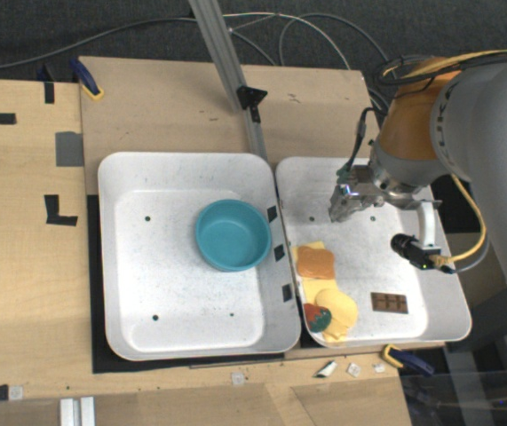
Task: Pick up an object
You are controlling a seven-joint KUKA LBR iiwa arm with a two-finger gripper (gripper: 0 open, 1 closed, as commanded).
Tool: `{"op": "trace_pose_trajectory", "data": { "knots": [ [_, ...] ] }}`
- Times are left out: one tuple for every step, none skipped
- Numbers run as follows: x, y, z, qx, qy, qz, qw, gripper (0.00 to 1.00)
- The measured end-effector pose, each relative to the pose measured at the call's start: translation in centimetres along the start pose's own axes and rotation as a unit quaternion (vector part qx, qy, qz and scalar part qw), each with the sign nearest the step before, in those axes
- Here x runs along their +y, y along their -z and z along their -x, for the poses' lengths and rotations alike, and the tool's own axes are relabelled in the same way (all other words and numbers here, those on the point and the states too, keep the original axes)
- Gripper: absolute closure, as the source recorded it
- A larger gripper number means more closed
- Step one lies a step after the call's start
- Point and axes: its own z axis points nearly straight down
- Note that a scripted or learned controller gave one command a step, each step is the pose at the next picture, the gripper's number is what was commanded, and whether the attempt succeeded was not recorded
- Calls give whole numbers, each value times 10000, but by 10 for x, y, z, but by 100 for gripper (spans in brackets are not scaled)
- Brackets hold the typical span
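Observation:
My gripper point(345, 204) hangs over the upper middle of the right bin point(439, 327), pointing down at the bare bin floor, with nothing visible between its fingers. Below and left of it, against the bin's left wall, lies an orange block point(316, 262). Further down sits a yellow piece point(339, 308) with a small red and green item point(317, 316) at its left edge. A brown chocolate-like bar point(389, 303) lies flat near the bin's lower right. A blue bowl point(232, 235) stands upright in the left bin point(138, 238).
A grey pole point(226, 56) slants down from the top to the gap between the bins. Cables point(297, 29) run across the dark backdrop and around the arm. Small clips lie on the bench edge point(351, 368) below the right bin.

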Motion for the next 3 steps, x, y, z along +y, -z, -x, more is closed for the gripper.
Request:
{"op": "trace_pose_trajectory", "data": {
  "knots": [
    [9, 59, -4, -3, 6, 15, 10000, 100],
    [10, 85, -4, 0, 2, -1, 10000, 100],
    [-1, 92, -62, 12, 28, -17, 10000, 100]
  ]
}}
